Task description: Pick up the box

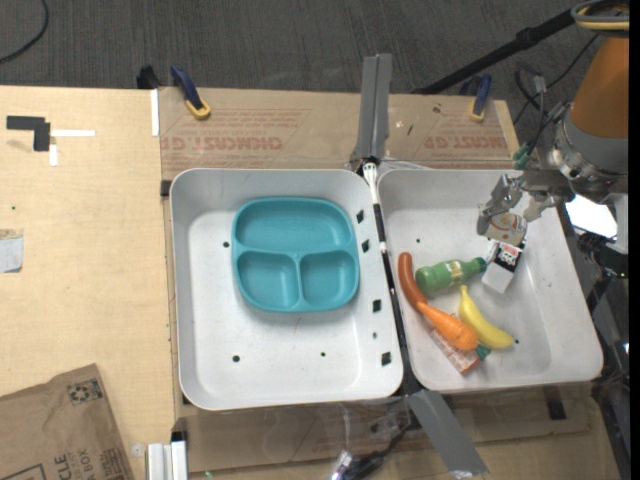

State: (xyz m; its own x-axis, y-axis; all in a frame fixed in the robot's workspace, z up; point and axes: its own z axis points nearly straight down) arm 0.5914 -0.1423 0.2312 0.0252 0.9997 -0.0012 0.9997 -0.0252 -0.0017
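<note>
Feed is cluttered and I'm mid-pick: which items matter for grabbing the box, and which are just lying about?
For the job:
small box, right bin
gripper, just above the box

Lying about:
green bottle
banana
carrot
red sausage
teal divided plate, left bin

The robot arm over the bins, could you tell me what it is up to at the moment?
The arm's gripper hangs over the right bin, just above a small white box it is meant to pick up. The box lies in the bin beside a green bottle, with a banana, a carrot and a red sausage-shaped toy nearby. The left bin holds a teal divided plate.
</note>
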